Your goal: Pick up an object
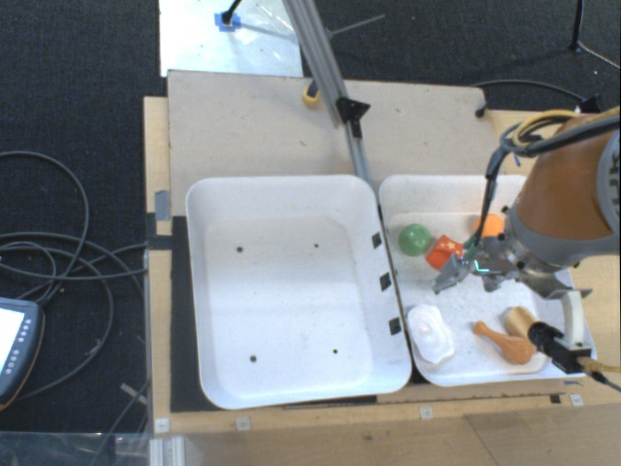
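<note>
At the lower right of the frame, the right bin (441,194) holds a white wad (430,331) by its near rim and a wooden peg (505,342) to the right of it, with a tan block (519,318) just beyond the peg. Above them, mid-right, the gripper (453,278) hangs low over the bin floor, pointing left. Whether it is apart or together cannot be told from here.

The red block (444,252) sits just above its tip and looks the likeliest pick. A green ball (415,238) lies close on the block's left and an orange piece (490,225) up to its right.

To do this well, centre over the block before descending. Close across its short sides, so the ball is not nudged away or caught.

Room is tight: the ball and the bin's left wall crowd the left side. There is bare floor between the block and the wad. The left bin (281,289) gives wide open space for carrying away.
</note>
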Robot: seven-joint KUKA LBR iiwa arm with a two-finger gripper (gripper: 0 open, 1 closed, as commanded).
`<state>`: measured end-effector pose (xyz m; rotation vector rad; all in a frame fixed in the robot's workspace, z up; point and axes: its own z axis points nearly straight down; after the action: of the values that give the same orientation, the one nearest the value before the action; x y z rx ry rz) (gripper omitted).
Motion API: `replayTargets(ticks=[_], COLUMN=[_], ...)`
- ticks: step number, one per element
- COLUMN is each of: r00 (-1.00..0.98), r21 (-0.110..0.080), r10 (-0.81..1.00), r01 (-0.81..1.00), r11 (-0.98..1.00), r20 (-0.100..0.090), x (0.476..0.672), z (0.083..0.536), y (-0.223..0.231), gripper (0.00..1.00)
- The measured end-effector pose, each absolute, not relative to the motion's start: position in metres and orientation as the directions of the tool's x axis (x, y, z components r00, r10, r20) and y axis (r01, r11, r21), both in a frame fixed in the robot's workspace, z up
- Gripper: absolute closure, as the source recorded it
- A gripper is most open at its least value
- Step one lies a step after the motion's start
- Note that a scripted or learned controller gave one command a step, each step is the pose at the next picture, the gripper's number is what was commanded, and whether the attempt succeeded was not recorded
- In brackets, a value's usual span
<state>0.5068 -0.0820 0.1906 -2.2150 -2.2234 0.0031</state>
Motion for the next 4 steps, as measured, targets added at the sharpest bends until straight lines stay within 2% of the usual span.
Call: replayTargets(ticks=[1,2,3,4], r00=[-0.001,0.000,0.000,-0.001], r21=[0.001,-0.005,-0.002,0.003], r10=[1.000,1.000,1.000,1.000], r01=[1.000,1.000,1.000,1.000], r11=[0.001,0.000,0.000,0.001], r20=[0.001,0.001,0.001,0.000], x=[0.508,0.508,0.508,0.509], z=[0.193,0.131,0.089,0.101], y=[-0.082,-0.087,-0.086,-0.087], gripper=[0.00,0.00,0.00,1.00])
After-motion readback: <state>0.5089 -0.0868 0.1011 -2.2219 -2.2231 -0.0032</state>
